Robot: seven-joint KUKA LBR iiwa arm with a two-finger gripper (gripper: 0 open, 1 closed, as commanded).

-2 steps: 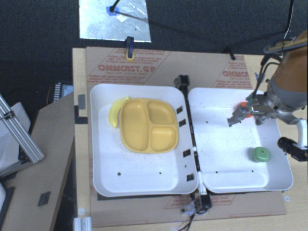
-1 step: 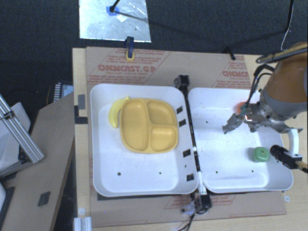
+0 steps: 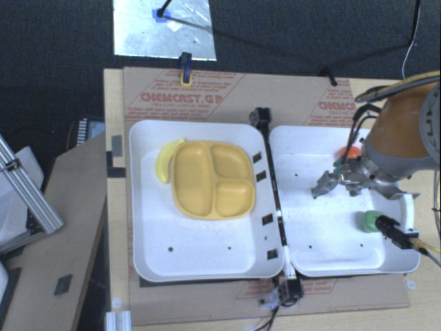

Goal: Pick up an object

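My gripper hangs low over the middle of the right bin, pointing left, and I see nothing in it. A small green object lies on the bin floor to the gripper's right and nearer the front. Behind the gripper, a small orange object peeks out from behind the arm's wrist, partly hidden. The left bin holds a yellow divided plate with a banana along its left edge.
The grey and orange arm covers the right bin's back right corner. A black fitting with a cable sits just right of the green object. A black divider runs between the bins.
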